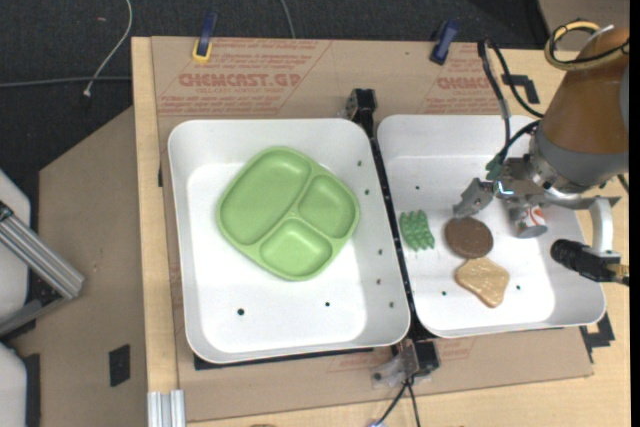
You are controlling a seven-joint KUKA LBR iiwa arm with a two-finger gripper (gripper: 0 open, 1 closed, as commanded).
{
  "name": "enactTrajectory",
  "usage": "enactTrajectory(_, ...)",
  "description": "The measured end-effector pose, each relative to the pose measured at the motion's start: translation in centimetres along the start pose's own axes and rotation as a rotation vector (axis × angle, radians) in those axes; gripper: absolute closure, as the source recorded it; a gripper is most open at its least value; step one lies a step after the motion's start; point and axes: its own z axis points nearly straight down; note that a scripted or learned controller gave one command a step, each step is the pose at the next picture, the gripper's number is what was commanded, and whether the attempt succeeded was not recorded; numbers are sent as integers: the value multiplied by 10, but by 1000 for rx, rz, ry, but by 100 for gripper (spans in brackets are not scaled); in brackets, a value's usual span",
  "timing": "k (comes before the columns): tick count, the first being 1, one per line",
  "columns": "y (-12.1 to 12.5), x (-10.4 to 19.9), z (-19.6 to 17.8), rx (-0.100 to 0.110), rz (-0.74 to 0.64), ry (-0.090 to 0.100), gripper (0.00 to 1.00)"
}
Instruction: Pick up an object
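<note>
Camera view: 2 white bins are sitting side by side on the bench. The left bin (200, 165) is holding a green divided plate (288, 212) with 3 compartments. The right bin (430, 150) is holding a green ridged piece (416, 230), a brown round disc (468, 238) and a tan lumpy piece (484, 282) just below the disc. The gripper (500, 206) is hanging over the right bin, fingers spread apart, gripping nothing, tips just above and beside the disc. The arm (590, 120) is reaching in from the right.
</note>
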Motion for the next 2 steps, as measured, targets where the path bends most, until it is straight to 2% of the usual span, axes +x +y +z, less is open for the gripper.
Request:
enactTrajectory(1, -9, 1, 55, -4, -1, 0, 0)
enactTrajectory(2, -9, 2, 83, -2, -1, 0, 0)
